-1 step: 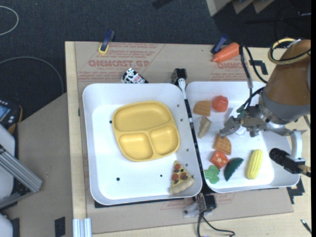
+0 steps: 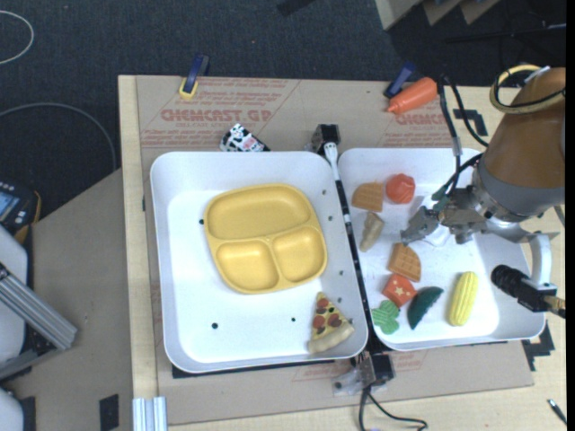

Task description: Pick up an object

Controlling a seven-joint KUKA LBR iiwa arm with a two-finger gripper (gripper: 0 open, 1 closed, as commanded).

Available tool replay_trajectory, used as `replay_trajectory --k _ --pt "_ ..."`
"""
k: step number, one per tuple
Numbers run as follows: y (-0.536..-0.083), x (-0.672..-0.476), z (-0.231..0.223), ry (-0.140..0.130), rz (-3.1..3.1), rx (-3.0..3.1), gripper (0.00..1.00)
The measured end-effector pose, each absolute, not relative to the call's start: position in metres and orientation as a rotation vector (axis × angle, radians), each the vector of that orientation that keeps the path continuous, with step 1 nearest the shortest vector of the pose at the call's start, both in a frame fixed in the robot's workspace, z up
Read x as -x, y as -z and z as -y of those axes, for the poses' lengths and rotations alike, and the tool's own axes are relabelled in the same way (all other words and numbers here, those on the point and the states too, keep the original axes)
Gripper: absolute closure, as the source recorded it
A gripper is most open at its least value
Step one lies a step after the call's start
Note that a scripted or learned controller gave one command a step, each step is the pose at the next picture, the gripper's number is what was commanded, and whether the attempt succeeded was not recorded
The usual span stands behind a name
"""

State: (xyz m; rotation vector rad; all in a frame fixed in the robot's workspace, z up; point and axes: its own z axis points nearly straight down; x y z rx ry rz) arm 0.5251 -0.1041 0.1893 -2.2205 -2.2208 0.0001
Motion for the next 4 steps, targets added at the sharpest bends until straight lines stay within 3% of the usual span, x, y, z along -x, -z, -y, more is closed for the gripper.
replay_trajectory --k 2,3,4 --pt "-0.081 -0.521 0.106 -0.005 2.216 2.218 0.0" --pt "-0.085 -0.521 0.106 -0.001 2.218 2.22 0.0" --pt "-0.095 -0.521 0.106 0.0 2.219 2.222 1.0"
